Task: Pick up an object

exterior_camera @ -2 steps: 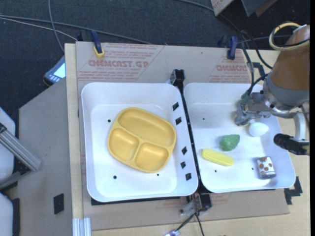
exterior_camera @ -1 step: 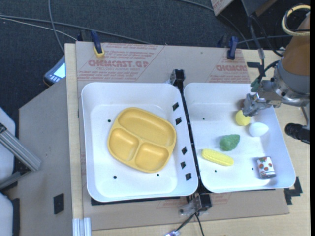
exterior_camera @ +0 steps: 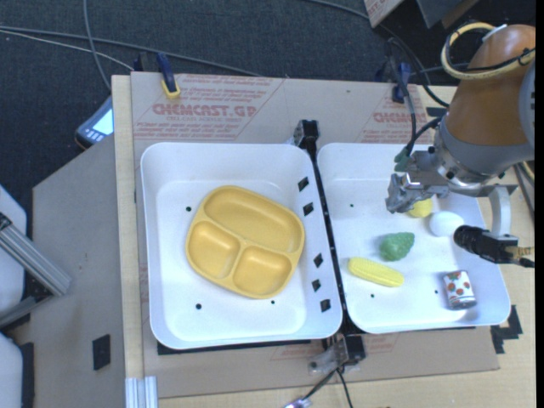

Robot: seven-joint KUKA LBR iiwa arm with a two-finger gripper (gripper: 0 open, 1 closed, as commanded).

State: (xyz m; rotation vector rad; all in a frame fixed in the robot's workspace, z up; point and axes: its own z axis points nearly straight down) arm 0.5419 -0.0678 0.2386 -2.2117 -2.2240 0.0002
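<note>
The right bin (exterior_camera: 361, 164) holds several small items. My gripper (exterior_camera: 406, 197) hangs low over its back part, pointing down at the left end of a small yellow piece (exterior_camera: 422, 210). A white egg-shaped ball (exterior_camera: 444, 223) lies just right of that piece. A green broccoli-like lump (exterior_camera: 396, 246) sits nearer the front, with a yellow corn cob (exterior_camera: 376, 271) in front of it. A small white can with red spots (exterior_camera: 459, 288) stands at the front right. I see nothing lifted off the bin floor.
A yellow divided plate (exterior_camera: 245, 240) lies in the middle of the left bin (exterior_camera: 166, 185). A black divider with clips (exterior_camera: 319, 219) runs between the bins. A black fitting (exterior_camera: 484, 243) juts in from the right above the can. Cables trail behind the bench.
</note>
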